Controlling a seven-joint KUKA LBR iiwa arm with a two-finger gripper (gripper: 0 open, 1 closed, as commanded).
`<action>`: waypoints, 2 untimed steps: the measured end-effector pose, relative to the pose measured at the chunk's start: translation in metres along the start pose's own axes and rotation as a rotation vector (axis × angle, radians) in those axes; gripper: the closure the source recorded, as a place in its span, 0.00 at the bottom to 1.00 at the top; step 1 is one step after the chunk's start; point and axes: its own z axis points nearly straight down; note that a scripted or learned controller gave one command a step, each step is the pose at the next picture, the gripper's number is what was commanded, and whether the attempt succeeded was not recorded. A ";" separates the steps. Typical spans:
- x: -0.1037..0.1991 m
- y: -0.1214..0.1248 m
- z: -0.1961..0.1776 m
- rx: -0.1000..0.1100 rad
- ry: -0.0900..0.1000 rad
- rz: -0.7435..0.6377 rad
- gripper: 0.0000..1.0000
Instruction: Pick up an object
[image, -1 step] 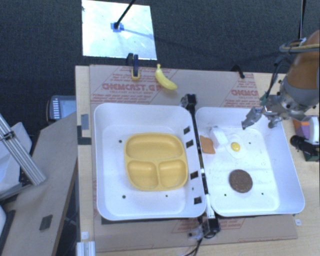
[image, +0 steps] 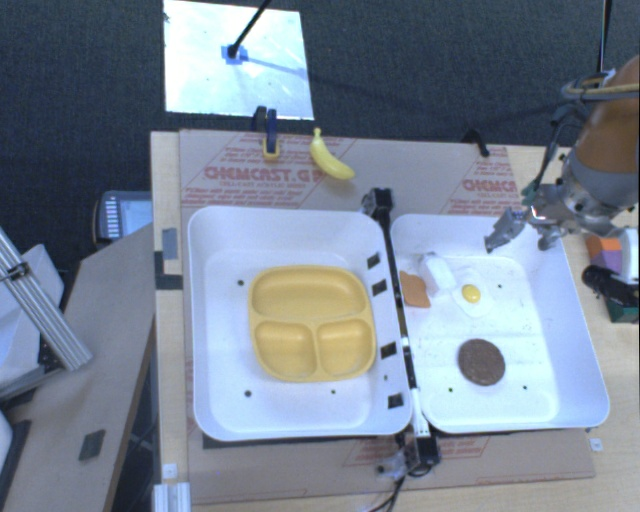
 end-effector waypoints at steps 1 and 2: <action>0.008 0.006 0.055 0.003 0.001 -0.003 0.00; 0.008 0.006 0.097 0.003 0.001 -0.001 0.00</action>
